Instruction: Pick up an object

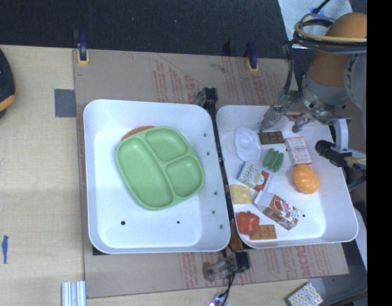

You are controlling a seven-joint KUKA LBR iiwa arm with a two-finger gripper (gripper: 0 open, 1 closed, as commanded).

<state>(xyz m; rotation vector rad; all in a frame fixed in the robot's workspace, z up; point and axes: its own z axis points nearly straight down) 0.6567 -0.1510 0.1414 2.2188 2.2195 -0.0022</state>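
From above, the gripper [286, 115] hangs over the far edge of the right bin [336, 225], near its far right corner. Its fingers are spread wide and hold nothing. The nearest things lie just on the near side of them: a small brown bar [270, 138], its long side running left to right, and beside it a red and white packet [297, 150]. An orange fruit [305, 178] sits nearer the bin's middle. The left bin [103, 225] carries a green divided plate [160, 166].
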